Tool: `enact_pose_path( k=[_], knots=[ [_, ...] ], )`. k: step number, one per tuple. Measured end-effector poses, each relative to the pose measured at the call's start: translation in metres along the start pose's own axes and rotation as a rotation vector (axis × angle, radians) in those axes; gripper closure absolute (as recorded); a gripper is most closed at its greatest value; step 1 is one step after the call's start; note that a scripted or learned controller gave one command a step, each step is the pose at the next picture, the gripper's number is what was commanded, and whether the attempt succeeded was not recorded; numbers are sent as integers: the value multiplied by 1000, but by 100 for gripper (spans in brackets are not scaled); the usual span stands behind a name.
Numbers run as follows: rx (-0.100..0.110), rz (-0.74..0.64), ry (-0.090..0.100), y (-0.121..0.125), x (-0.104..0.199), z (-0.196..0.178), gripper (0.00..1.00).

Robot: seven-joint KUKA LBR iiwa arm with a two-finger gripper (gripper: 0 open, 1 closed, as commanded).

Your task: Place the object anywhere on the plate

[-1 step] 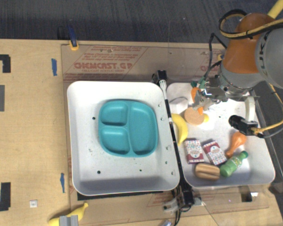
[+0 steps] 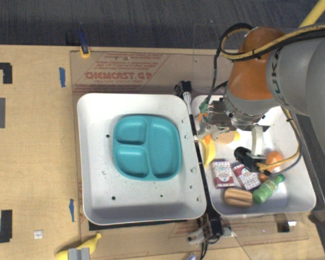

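Item 1. Plate (image 2: 148, 147): teal, divided into three compartments, lying flat in the middle of the left bin (image 2: 92, 145), well apart from the claw.

Item 2. Claw (image 2: 212, 118): hanging over the far left corner of the right bin (image 2: 299, 195), close to the wall dividing the two bins. Whether it is open or closed cannot be told from this angle, nor whether it is holding anything. The grey arm (image 2: 298, 53) with its orange band is reaching in above it from the right.

Item 3. Loose pieces, all lying in the right bin:
- banana (image 2: 208, 149), yellow, lying along the dividing wall just beneath the claw;
- pale round piece (image 2: 226, 137), sitting just beside the banana;
- two red-and-white packets (image 2: 222, 173), lying side by side near the bin's middle;
- brown roll (image 2: 238, 197), resting at the near edge, just below the packets;
- green bottle (image 2: 268, 188), lying tilted, touching the roll's right end;
- orange piece (image 2: 274, 158), sitting just beyond the bottle.

Item 4. Worktop (image 2: 32, 145): tan, carrying both bins side by side.
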State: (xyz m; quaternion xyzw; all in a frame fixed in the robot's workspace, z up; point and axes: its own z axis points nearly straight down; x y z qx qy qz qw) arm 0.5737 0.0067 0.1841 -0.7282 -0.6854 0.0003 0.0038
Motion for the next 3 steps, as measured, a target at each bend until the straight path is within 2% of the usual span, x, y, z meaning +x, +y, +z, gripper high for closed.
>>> enact_pose_path(
  k=[1,2,3],
  knots=[
    [-5,117,-2,30,73,0,100],
    [6,-77,-5,-27,112,36,100],
    [3,-76,-5,-26,111,35,0]
  ],
)
